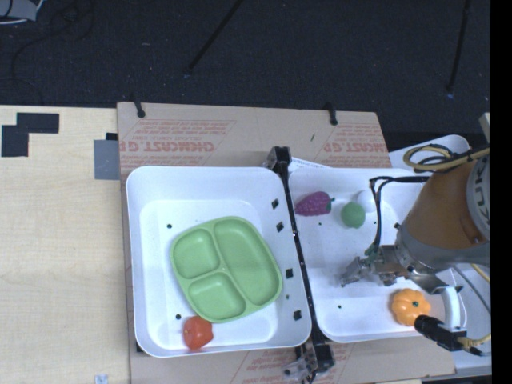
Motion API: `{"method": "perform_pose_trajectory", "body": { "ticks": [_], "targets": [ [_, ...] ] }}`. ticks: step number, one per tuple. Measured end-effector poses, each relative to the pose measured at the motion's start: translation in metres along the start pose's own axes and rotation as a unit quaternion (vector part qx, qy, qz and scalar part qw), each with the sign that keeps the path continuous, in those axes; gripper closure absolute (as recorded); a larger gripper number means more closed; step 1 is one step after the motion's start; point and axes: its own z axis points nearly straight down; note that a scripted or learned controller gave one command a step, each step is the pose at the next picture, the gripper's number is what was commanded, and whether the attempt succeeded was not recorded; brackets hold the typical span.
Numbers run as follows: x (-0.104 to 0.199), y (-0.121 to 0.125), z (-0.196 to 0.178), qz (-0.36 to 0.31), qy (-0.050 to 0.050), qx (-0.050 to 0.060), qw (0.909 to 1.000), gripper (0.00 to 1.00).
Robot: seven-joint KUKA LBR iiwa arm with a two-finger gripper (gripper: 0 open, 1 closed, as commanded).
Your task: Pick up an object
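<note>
Gripper [356, 274]: low in right bin [344, 326], finger state cannot be told; orange fruit [409, 306] just beside, purple piece [314, 204] and green ball [353, 214] beyond, ungrasped

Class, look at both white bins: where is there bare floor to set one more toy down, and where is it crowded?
Left bin: the green divided plate fills the middle, with a red toy at its near corner; bare strips remain along the far and left walls. Right bin: bare floor lies near the divider, below the purple toy. The gripper, green ball and orange toy crowd the right side.
</note>
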Motion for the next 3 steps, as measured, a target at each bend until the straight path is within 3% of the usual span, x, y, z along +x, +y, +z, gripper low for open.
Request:
{"method": "perform_pose_trajectory", "body": {
  "ticks": [1, 2, 3],
  "targets": [
    [-0.001, 0.001, -0.012, 0.003, 0.000, -0.001, 1.0000, 1.00],
    [-0.004, -0.005, -0.073, 0.000, -0.002, -0.005, 1.0000, 1.00],
    [-0.004, -0.005, -0.105, -0.001, -0.001, -0.004, 1.0000, 1.00]
  ]
}}
